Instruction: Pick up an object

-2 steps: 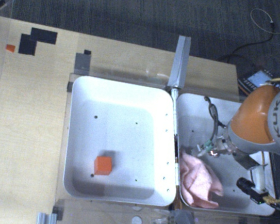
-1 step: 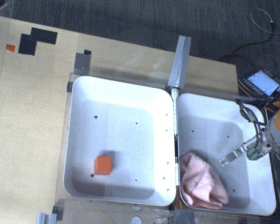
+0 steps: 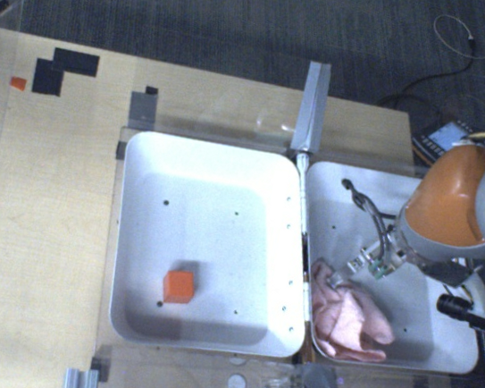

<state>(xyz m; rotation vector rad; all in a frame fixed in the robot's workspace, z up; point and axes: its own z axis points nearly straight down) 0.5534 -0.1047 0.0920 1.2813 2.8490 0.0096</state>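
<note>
An orange block lies in the left bin, near its front left. A crumpled pink cloth sits in the right bin, at its front left corner. My gripper hangs low in the right bin, just above the cloth's upper edge, under the arm's orange band. I cannot make out how its tips stand or whether they touch the cloth.
A metal divider rail runs between the bins. Black blocks and a small orange square lie on the bench at far left. Cables trail at the upper right.
</note>
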